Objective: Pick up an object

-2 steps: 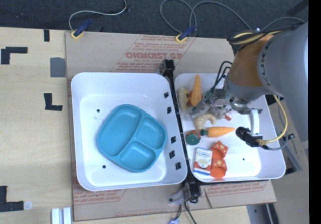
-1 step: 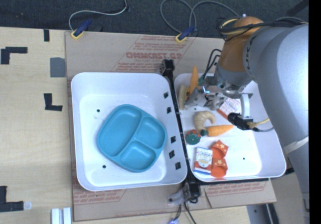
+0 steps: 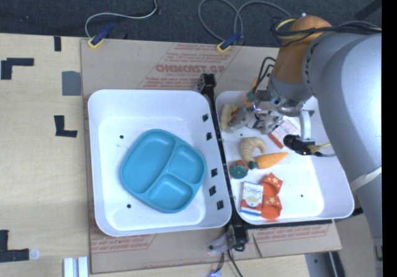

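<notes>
The gripper (image 3: 263, 115) hangs low over the far end of the right bin (image 3: 322, 207), among a small clutter near the bin's far-left corner; whether it is spread or closed, or has hold of anything, cannot be told from this slant. Just nearward of it lies a pale croissant-shaped toy (image 3: 253, 146), and beside that a toy carrot (image 3: 270, 160), its long axis running roughly left to right with the tip toward the arm. Farther nearward sit a small carton (image 3: 251, 197) and an orange packet (image 3: 272, 195). The left bin (image 3: 105, 114) holds a blue divided plate (image 3: 162, 170), well apart.
</notes>
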Robot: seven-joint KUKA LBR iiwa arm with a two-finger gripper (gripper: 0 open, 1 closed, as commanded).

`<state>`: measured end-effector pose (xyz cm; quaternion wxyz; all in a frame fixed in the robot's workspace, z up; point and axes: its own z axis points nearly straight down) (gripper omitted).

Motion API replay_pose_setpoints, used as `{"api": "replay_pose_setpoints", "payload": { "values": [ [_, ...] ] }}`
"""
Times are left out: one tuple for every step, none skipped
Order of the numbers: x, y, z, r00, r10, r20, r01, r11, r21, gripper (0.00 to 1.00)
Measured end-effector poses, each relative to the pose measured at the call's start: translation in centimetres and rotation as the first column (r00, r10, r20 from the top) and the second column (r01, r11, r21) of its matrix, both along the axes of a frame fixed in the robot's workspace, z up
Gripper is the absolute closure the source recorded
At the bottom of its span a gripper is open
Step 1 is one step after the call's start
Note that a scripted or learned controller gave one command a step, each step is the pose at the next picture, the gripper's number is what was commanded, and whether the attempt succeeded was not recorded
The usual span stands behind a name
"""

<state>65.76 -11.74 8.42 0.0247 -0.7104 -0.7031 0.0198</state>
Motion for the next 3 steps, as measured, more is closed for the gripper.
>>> {"api": "replay_pose_setpoints", "payload": {
  "values": [
    [0.1,-2.5,-0.2,1.0,0.003,0.001,-0.003,1.0,0.015,0.0],
    [-7.3,-1.8,0.2,0.998,0.011,0.064,-0.011,1.0,-0.008,0.0],
    [-1.6,1.3,0.1,0.999,0.006,0.053,-0.006,1.0,-0.014,0.0]
  ]
}}
